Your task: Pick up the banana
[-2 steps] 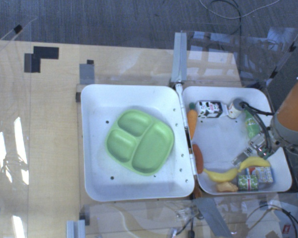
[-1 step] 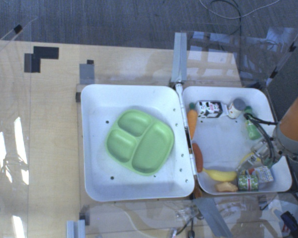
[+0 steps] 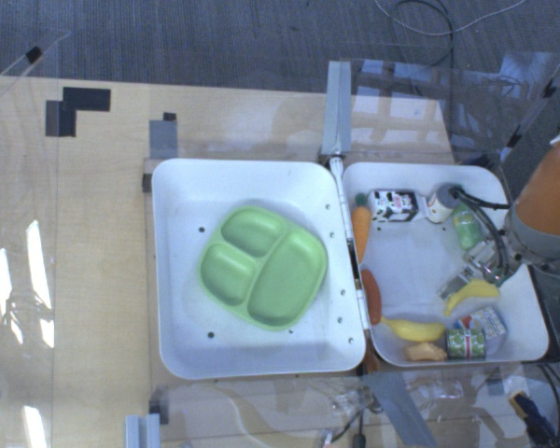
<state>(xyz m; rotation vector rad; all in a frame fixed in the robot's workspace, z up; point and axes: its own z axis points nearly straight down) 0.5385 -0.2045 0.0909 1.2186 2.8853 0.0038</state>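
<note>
A green divided plate (image 3: 263, 267) lies at the centre of the left bin (image 3: 168, 278), while in the right bin (image 3: 406, 259) one banana (image 3: 413, 329) lies along the near edge and the gripper (image 3: 473, 281), near the right edge, pinches a second banana (image 3: 472, 294).

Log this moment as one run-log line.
task: pick up banana | gripper: low in right bin, by one banana | second banana: near front wall | left bin: green plate | grasp: unconfirmed

The arm (image 3: 551, 203) is cut off by the right edge; end effector (image 3: 481, 273) fingers too blurred to read
</note>
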